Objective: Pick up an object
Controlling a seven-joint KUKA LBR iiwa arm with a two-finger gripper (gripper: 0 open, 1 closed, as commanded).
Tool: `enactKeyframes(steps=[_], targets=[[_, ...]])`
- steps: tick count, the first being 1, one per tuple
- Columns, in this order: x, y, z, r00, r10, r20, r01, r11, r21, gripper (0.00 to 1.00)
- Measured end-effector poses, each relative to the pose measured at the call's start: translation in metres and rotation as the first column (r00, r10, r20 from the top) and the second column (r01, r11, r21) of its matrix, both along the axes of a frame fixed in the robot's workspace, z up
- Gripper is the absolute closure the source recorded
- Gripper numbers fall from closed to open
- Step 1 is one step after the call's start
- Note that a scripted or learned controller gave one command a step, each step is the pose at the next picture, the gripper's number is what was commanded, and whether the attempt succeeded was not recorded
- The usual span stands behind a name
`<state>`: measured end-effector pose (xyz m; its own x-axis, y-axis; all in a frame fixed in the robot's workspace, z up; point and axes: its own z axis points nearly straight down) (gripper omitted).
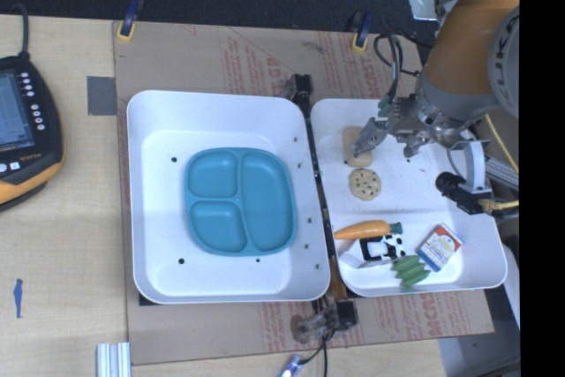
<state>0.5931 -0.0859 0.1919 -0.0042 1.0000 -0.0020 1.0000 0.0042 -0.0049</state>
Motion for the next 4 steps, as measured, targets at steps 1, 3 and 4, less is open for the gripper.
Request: enactKeyframes(steps=[1,3,4], targets=[[0.031,-0.006,-0.075,1.000,0.002,-0.002,-0.002,1.000,0.001,0.00],[0.063,-0.010,-0.100,1.000,0.002,0.000,-0.002,1.000,0.001,0.00],[-0.028,-0.008,-0.100,1.000,0.001,-0.001,-0.001,1.000,0.001,0.00]])
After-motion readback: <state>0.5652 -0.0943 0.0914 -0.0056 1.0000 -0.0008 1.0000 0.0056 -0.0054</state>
